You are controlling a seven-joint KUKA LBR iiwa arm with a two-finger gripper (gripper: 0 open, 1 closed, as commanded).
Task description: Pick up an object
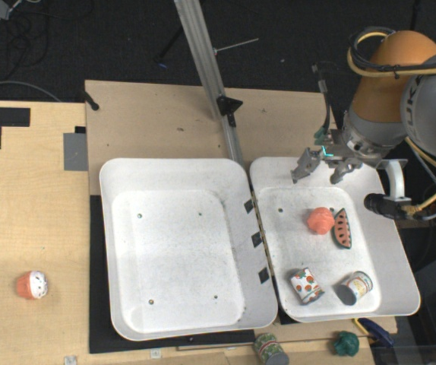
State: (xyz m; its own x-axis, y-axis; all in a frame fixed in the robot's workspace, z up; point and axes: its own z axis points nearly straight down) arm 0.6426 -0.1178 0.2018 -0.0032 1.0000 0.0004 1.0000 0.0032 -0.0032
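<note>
Camera view, looking down at a slant, shows my gripper (323, 170) hanging over the far edge of the right bin (391, 238), with the arm reaching in from the right. I read the jaws as spread apart, the two grey fingers (304, 166) splayed with a clear gap and nothing between them.

Candidate objects, all inside the right bin and all on the near side of the jaws:
- Pink-red ball (320, 220), the closest item, a little nearer the camera than the jaws and roughly in line with them.
- Watermelon slice (342, 229), just beside the ball on its right, possibly touching it; I cannot tell for certain.
- Patterned white carton (306, 286), well apart from the jaws, at the bin's near side.
- Small can (354, 287), lying on its side beside the carton, equally far.

The left bin (127, 181) lies off to the left of the jaws.

Assessment: I judge the step in hand to be the approach, with no grasp yet made. The next move calls for bringing the jaws toward the near side until they stand over one item, then lowering to straddle it. The ball looks the shortest reach, but the slice crowding it could foul one finger, and a round object may roll out on closing.
</note>
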